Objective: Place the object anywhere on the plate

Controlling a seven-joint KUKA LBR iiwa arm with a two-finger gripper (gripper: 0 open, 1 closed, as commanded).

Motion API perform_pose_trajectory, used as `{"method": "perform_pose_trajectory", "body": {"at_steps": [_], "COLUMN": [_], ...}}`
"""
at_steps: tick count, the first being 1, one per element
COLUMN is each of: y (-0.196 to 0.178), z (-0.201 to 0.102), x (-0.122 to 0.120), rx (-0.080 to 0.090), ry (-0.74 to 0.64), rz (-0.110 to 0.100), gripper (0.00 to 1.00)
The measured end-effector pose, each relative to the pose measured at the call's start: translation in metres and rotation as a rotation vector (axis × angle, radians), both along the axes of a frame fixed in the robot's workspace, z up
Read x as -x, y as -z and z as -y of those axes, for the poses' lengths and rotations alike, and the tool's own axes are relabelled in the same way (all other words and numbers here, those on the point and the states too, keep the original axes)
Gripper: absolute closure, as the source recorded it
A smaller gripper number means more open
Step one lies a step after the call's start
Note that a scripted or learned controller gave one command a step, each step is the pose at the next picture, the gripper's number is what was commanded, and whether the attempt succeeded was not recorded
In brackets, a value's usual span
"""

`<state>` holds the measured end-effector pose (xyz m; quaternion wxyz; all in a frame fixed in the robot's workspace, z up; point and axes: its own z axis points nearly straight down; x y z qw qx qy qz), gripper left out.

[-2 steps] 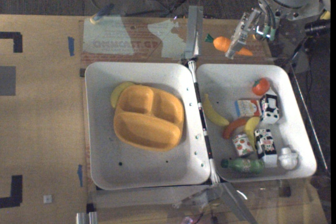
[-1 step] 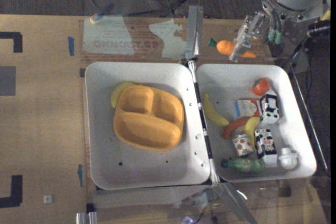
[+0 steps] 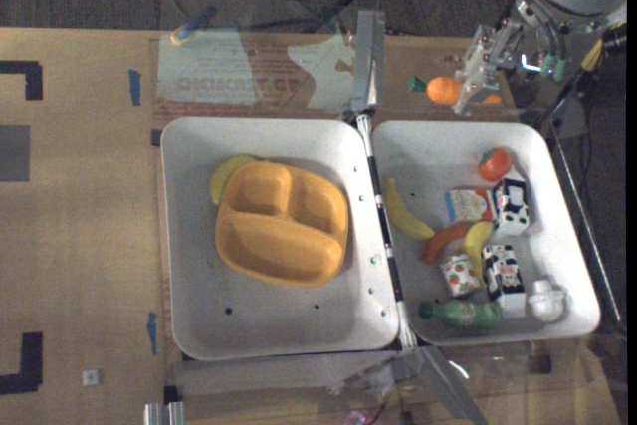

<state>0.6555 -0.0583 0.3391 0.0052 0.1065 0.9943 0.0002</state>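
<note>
Two white bins are seen side by side — the left bin (image 3: pixel 189 244) bears an orange sectioned plate (image 3: pixel 283 222), while the gripper (image 3: pixel 476 75), raised beyond the right bin (image 3: pixel 577 264), is closed on a small orange carrot (image 3: pixel 445 89) — well apart from the plate.

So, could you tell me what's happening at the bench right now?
The arm's gripper is up above the far edge of the right bin, with an orange carrot-like toy at its fingers. The orange plate sits in the left bin, a yellow item tucked under its edge. The other toy foods lie in the right bin.
</note>
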Motion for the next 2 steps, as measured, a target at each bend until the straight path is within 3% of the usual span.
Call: {"method": "perform_pose_trajectory", "body": {"at_steps": [1, 2], "y": [0.006, -0.099], "z": [0.011, 0.013], "x": [-0.007, -0.008], "rx": [0.001, 0.005], "ry": [-0.201, -0.607], "rz": [0.0, 0.003], "gripper": [1.0, 1.0]}}
